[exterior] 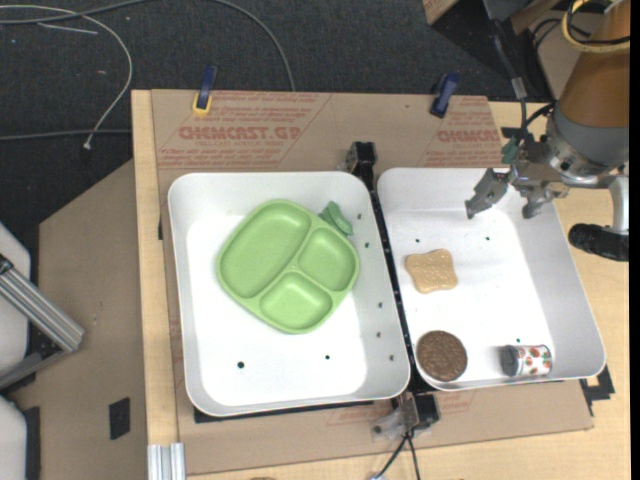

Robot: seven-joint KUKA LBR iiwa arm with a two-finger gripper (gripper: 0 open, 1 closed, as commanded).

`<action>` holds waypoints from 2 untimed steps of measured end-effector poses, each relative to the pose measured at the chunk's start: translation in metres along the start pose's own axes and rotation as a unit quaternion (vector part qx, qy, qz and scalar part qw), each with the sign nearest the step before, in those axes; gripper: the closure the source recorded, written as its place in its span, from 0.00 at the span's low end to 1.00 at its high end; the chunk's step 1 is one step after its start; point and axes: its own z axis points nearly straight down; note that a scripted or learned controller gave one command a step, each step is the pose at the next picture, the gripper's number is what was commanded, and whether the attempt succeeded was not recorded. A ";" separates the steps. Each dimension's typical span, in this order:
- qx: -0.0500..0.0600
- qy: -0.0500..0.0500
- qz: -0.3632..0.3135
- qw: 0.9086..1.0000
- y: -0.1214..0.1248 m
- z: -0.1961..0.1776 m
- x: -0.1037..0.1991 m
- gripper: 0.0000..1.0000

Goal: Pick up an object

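Note:
In the right bin (560, 278) lie a tan toast-shaped piece (431, 271), a round brown cookie-like disc (441, 356) and a small can on its side (527, 360) near the front edge. My gripper (508, 197) hangs over the far part of that bin, its two grey fingers spread apart with nothing between them. It is up and to the right of the toast piece, well apart from it. The left bin (200, 358) holds a green divided plate (288, 266) with a small green object (337, 218) at its far right edge.
The grey arm with its orange band (598, 78) comes in from the upper right. Both bins sit on a cardboard sheet (300, 118) held by blue clamps (206, 86). A black bracket (362, 156) sits between the bins at the back. Cables run over the dark floor.

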 end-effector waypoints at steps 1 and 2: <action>-0.007 -0.001 -0.001 1.000 0.002 -0.008 0.000 0.00; -0.005 -0.001 -0.001 1.000 0.011 0.047 -0.006 0.00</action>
